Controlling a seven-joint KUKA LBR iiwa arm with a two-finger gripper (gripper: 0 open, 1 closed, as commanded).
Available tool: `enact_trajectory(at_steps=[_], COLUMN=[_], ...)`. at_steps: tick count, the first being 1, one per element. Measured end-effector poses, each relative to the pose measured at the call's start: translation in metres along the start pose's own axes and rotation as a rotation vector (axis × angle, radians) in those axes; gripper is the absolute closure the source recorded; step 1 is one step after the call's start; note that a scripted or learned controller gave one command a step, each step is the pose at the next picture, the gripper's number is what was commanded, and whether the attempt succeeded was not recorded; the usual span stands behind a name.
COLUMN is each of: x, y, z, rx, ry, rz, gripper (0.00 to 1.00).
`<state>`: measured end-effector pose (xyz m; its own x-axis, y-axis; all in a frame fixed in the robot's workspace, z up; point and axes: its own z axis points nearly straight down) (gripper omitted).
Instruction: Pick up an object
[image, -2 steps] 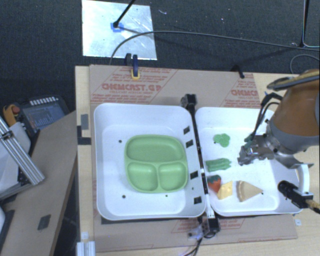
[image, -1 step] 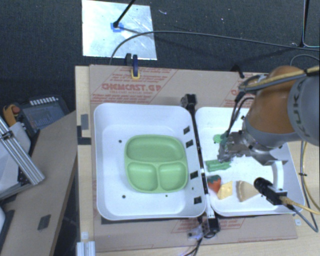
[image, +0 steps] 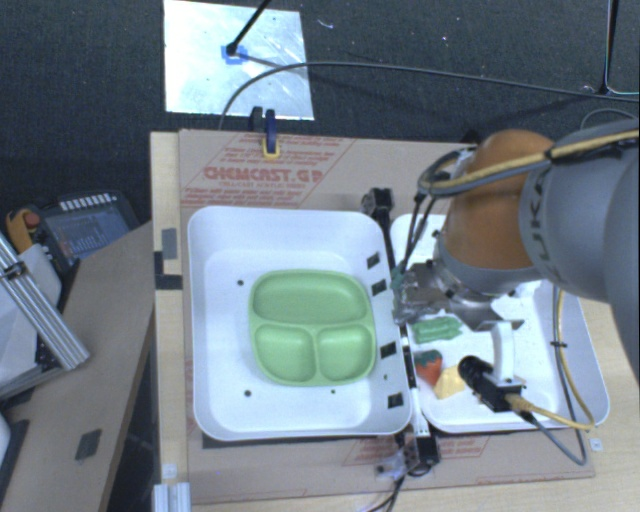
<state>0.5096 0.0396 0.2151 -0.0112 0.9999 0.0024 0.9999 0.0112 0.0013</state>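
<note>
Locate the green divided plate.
The green divided plate lies in the middle of the left bin, left of the clips that join it to the right bin, where the arm works.

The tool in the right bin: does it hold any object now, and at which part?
It cannot be told. The tool is low over the green object in the right bin, but the arm hides any contact.
</note>
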Motion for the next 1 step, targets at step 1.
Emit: enact_trajectory(at_steps=[1], x=[0.0555], y=[0.0075], z=[0.006], rx=[0.0], ry=[0.0], rz=[0.0], gripper=[1.0])
